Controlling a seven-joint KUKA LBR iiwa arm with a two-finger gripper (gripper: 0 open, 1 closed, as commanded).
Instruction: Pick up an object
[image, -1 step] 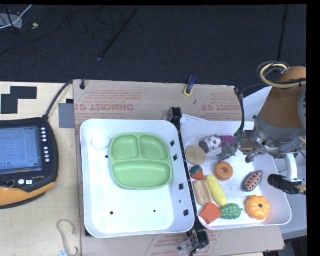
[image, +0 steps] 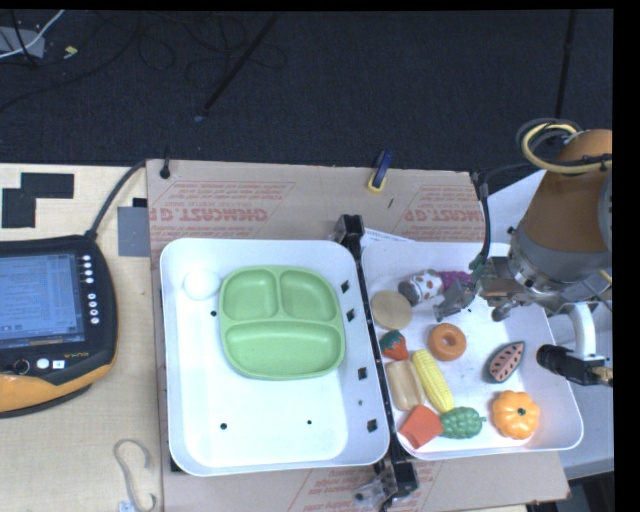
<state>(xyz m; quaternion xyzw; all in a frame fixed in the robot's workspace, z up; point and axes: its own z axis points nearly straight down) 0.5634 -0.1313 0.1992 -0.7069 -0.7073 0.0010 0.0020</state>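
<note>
nearest, along the front wall of the right shallow white plastic bin (image: 566, 438): blocky red plastic wedge (image: 420, 427), knobbly green toy broccoli (image: 461, 423), ribbed orange toy pumpkin (image: 515, 414). all glossy moulded plastic, hard and slick by the look of it, wedge touching broccoli.

just behind: bumpy yellow toy corn cob (image: 432, 378) pressed against a smooth tan toy sausage (image: 402, 383); ring-shaped orange toy doughnut (image: 447, 342); flat dark-red oval toy slice (image: 506, 361); round tan disc (image: 392, 311); small red-and-green toy fruit (image: 392, 345). at the back of the bin, a small white-and-brown toy (image: 425, 286) and a lumpy grey-purple toy (image: 460, 293), both too small to name.

gripper (image: 487, 290) low over the back right of that bin, just beside the grey-purple toy. wide or narrow: cannot tell. nothing seen held.

possible trouble from here:
- closing on an uneven lump off-centre, and squeezing it sideways out of the grasp.
- rounded, shiny surfaces: little friction, easy to drop on the lift.
- close neighbours: risk of knocking the white-and-brown toy or catching two things at once.
- nearness to the bin's back wall: risk of scraping it.

in the left shallow white bin (image: 172, 400): smooth pale-green divided plastic plate (image: 281, 322) and a small white ball (image: 200, 284), well apart from the gripper.
</note>
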